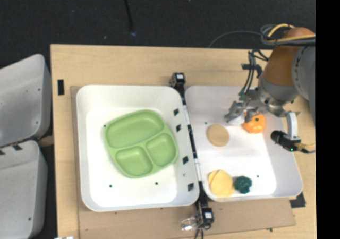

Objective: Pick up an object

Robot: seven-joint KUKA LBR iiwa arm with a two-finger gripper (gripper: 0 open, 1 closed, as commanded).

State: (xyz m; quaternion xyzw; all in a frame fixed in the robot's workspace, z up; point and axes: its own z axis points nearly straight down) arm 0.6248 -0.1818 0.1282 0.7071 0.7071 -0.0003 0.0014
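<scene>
In the right bin [276, 177], a small orange object [255, 125] lies near the far right. My gripper [245, 112] hangs low right over its upper left side, touching or nearly touching it. I cannot see whether the object is in its grasp. A tan round disc [218, 135] lies to the left of the orange object. At the bin's near edge sit a yellow object [220, 183] and a dark green one [243, 184], side by side.
The left bin [90, 179] holds a light green divided plate [141, 142]. A ridge with black clips [188, 142] separates the two bins. The arm's grey body [281, 81] and cables cover the right bin's far right corner.
</scene>
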